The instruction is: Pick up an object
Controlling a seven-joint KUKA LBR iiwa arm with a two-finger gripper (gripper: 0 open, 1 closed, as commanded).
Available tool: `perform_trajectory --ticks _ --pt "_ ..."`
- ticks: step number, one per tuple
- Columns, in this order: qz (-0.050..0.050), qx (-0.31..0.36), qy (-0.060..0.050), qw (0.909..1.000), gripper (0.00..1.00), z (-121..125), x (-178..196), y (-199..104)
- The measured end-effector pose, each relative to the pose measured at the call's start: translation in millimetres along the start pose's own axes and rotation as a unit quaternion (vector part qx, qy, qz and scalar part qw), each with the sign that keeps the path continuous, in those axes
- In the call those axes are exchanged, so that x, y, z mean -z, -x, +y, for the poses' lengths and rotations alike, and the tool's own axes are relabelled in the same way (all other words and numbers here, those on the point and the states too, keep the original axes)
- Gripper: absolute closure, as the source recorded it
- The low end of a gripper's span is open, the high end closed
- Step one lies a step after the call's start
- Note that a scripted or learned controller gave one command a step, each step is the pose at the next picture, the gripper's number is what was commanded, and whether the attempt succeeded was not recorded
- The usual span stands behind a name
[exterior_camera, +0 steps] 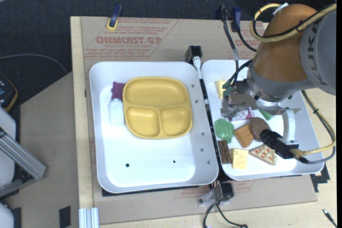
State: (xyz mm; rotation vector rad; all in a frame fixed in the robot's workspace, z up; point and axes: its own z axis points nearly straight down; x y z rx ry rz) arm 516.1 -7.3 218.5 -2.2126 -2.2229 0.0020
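Nearest, front of the right bin: a yellow cheese-like wedge, with a pizza-slice toy just right of it and a dark brown bar just left, against the bin's left wall. One step back is an orange-brown cracker, with a green rounded piece at its left, touching or nearly so, and a dark brown lump at its right.

The gripper hangs low over these, just behind the green piece and the cracker. Can't tell if it is spread or closed, or if it grips anything. Something pinkish sits under it, too hidden to name. The grey arm with its orange band comes in from the right above the bin. A small yellow piece lies further back by the left wall.

In the left bin, a yellow divided tray lies flat in the far half. A white bottle with a purple cap lies just left of it.

Furthest back, the worktop has a pale sheet with red print and a blue-and-yellow clamp on its far edge.
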Motion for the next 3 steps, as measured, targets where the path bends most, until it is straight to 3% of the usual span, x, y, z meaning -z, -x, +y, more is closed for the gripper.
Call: perform_trajectory --ticks 1,3 --pt "0.0 -0.001 0.0 1.0 1.0 2 -4 -15" --pt "-0.001 -0.002 0.002 1.0 1.0 6 16 -11"
